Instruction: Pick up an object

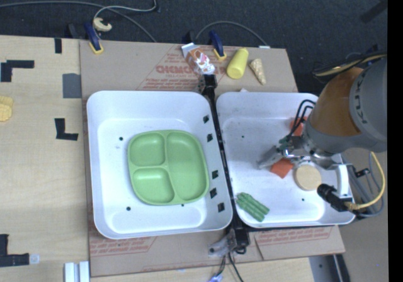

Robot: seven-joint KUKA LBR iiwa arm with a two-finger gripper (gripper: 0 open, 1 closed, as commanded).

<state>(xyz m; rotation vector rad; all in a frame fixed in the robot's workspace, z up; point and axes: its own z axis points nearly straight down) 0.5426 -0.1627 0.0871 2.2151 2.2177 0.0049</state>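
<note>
Your gripper is low in the right bin, and you cannot tell from this angle how far its fingers are parted or whether they have anything. The orange-red piece lies right at the fingertips, touching or nearly so. Just beyond it sits a tan round disc; a green ridged piece lies nearer the bin's front edge. In the left bin, you've got a green divided plate.

You see smooth, glossy white plastic bins on matt brown cardboard. The green divided plate looks like matt plastic.
</note>
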